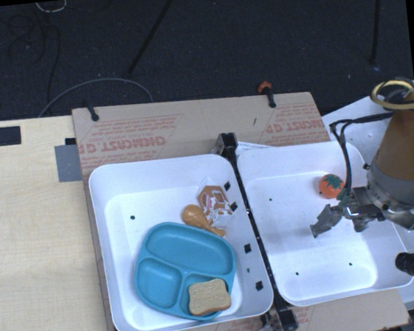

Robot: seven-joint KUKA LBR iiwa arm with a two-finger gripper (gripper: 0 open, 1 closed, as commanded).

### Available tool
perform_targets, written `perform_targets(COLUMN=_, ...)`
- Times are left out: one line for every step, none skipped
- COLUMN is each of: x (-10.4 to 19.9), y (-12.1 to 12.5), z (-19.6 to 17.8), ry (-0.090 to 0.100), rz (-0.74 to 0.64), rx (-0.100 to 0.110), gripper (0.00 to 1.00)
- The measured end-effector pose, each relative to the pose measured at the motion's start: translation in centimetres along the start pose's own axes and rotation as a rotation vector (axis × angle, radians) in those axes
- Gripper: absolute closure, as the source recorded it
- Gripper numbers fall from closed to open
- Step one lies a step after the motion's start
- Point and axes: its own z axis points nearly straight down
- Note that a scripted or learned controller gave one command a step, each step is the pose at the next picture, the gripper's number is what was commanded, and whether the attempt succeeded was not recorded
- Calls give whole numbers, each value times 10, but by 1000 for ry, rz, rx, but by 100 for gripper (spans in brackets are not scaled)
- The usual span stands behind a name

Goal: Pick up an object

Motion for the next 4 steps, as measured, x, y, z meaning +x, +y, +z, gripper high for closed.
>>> perform_targets(x=0, y=2, z=-6, ry=-2, rz=-2, rx=-12, gripper=0)
perform_targets(x=2, y=4, z=38, ry=-1, rz=-3, rx=-8, gripper=0)
perform_targets(x=-2, y=1, z=100, ry=0, rz=-3, rx=-7, gripper=0)
perform_targets(x=-2, y=1, z=124, ry=-2, rz=-3, rx=-13, gripper=0)
